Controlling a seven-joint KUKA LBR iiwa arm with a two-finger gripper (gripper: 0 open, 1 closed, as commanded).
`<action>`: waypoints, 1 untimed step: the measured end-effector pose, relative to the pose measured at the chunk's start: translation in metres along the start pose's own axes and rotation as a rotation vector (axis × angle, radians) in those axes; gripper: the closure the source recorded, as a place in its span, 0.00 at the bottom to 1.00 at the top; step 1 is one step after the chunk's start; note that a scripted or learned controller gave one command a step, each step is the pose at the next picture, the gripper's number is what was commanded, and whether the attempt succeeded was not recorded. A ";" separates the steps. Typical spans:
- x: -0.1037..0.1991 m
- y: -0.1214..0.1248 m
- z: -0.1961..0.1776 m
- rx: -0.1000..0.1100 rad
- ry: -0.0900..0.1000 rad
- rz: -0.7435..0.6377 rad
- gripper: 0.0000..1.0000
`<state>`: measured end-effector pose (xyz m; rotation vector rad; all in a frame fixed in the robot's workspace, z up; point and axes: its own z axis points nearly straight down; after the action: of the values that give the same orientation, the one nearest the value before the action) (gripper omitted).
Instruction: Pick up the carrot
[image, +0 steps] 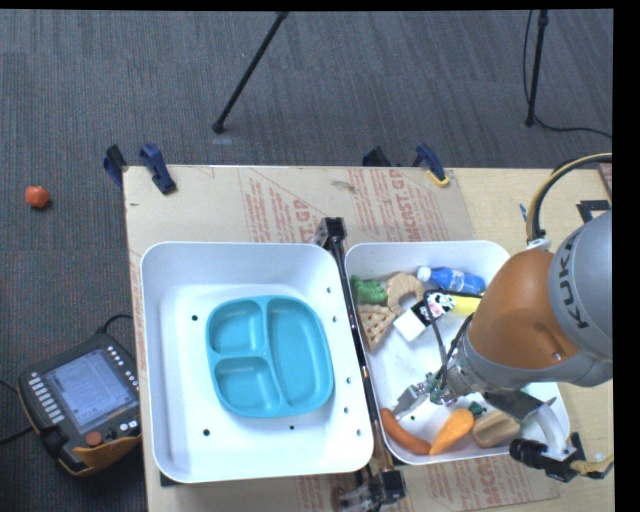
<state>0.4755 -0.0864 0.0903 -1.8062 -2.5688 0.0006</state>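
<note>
The carrot (452, 430) is orange and tapered, lying at the front of the right bin (520, 452) with its tip pointing front-left. My gripper (426, 392) hangs just above and behind the carrot, a little to its left, under the arm's orange band (520, 315). Nothing shows in its grasp. The arm's body hides the right half of the bin.
A reddish sausage (404, 436) lies left of the carrot and a tan block (494, 428) right of it. Behind are a waffle (378, 322), green vegetable (370, 291), blue-and-white bottle (452, 279) and white card (412, 324). The left bin (170, 300) holds a blue divided plate (268, 356).
</note>
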 end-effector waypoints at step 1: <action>-0.002 0.000 0.003 0.000 0.001 -0.497 0.00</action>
<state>0.4758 -0.0880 0.0876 -1.1185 -2.9336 -0.0008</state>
